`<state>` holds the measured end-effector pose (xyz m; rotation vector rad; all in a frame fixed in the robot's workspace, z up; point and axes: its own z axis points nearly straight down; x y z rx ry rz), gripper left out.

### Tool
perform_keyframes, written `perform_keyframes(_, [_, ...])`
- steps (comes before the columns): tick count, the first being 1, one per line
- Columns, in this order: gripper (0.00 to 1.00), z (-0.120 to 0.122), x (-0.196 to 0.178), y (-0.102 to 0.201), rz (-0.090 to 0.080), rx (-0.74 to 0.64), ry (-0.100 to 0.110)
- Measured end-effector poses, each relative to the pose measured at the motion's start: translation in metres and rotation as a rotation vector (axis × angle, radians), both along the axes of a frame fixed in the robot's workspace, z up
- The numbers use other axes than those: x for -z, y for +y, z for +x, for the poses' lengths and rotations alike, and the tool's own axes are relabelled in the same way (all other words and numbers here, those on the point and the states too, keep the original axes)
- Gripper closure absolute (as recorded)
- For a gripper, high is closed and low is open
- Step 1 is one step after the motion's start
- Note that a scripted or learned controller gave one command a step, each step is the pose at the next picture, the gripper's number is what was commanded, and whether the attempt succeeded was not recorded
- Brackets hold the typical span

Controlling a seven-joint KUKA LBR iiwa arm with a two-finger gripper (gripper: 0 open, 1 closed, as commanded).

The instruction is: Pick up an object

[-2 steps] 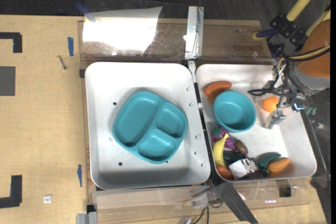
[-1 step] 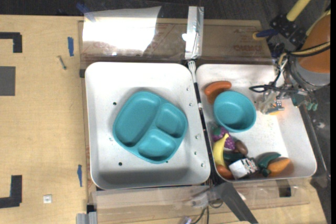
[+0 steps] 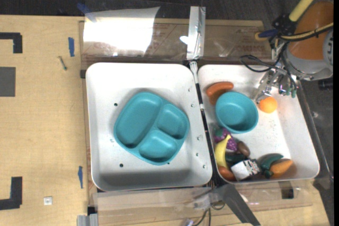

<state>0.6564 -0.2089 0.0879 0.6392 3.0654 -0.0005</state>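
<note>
Hand [image 3: 271, 93] above small round orange ball [image 3: 268, 105], grip state can't tell.

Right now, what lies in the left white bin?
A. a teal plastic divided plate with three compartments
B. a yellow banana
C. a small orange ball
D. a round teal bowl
A: the teal plastic divided plate lies alone in the left white bin; the round teal bowl is in the right white bin.

Teal divided tray [image 3: 152, 126]: smooth matt plastic. Teal bowl [image 3: 236, 111], right of tray: same plastic, slight sheen. White bins [image 3: 100, 82]: smooth, semi-gloss. Bench [image 3: 37, 114], left of tray: bare matt wood. Orange ball [image 3: 268, 105] beside bowl: glossy
</note>
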Motion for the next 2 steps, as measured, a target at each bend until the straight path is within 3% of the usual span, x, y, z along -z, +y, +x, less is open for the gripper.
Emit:
perform_keyframes(1, [1.0,-0.033,-0.003,0.065,-0.016,-0.611,-0.001])
perform_keyframes(2, [1.0,0.015,-0.165,0.118,-0.007,-0.549,-0.01])
